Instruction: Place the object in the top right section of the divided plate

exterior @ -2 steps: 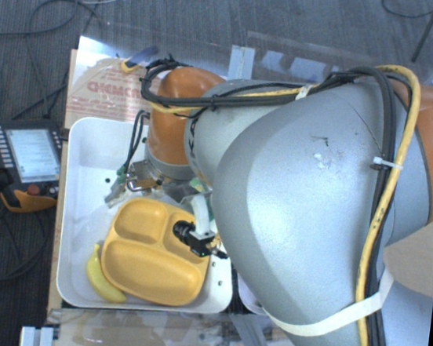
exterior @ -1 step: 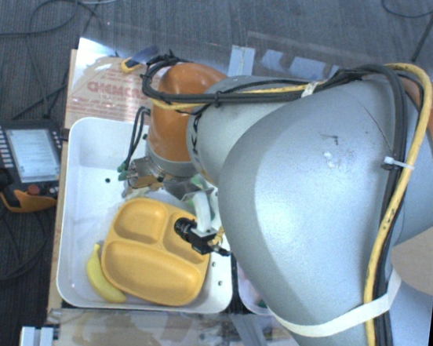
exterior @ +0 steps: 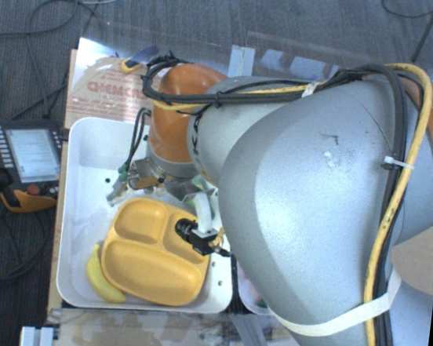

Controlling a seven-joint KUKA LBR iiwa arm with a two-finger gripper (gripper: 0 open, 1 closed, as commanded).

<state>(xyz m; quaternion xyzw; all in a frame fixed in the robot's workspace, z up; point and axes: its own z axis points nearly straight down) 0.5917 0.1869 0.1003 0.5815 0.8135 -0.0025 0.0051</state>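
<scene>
Far to the left of the jaws, off the counter, you see a grey and orange handheld control pendant with a pale screen (exterior: 21, 154) lying on the dark floor. Above and to the left of the jaws, a tan sheet printed in red (exterior: 104, 94) lies flat behind the shallow white plastic bin (exterior: 80, 190). Below and slightly left of the jaws, a yellow banana-shaped object (exterior: 101, 278) lies in the bin's near corner, touching the lower left edge of the yellow divided plastic plate (exterior: 154, 259) and partly tucked under it. None of it lies in a plate section. The plate sits just below the jaws, and its compartments look bare. The jaws hang over the bin's far half, under the orange wrist band (exterior: 177, 120). You cannot tell whether they are open or closed. To their right, the big grey arm (exterior: 318, 182) looms close to the camera.
</scene>
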